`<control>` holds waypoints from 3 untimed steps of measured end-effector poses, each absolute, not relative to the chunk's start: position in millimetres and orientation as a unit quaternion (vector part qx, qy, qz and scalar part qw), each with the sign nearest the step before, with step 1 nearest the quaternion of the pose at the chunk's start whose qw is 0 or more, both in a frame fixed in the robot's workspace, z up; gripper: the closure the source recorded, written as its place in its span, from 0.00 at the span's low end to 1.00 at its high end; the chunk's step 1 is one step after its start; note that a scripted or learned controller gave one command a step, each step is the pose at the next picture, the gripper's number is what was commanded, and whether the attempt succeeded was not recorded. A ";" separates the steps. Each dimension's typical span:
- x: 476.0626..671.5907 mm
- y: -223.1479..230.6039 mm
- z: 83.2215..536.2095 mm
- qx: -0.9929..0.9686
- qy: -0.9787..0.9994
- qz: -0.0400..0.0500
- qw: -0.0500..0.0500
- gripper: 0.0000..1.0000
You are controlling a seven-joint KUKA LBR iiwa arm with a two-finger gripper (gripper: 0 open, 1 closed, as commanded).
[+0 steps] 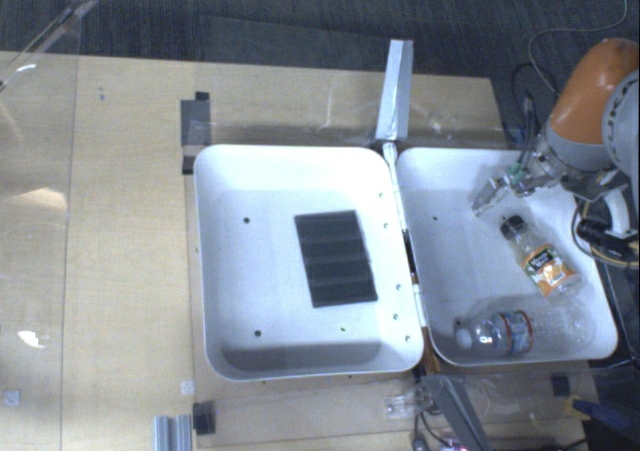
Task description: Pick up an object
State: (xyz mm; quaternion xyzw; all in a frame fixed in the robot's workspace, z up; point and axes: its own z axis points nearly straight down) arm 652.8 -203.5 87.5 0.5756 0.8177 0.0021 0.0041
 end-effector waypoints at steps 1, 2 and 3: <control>609.3 -204.3 88.1 0.514 0.858 0.002 0.005 0.00; 646.7 -204.1 88.4 0.538 0.843 0.002 0.005 0.00; 569.9 -205.4 88.7 0.601 0.799 0.002 0.005 0.00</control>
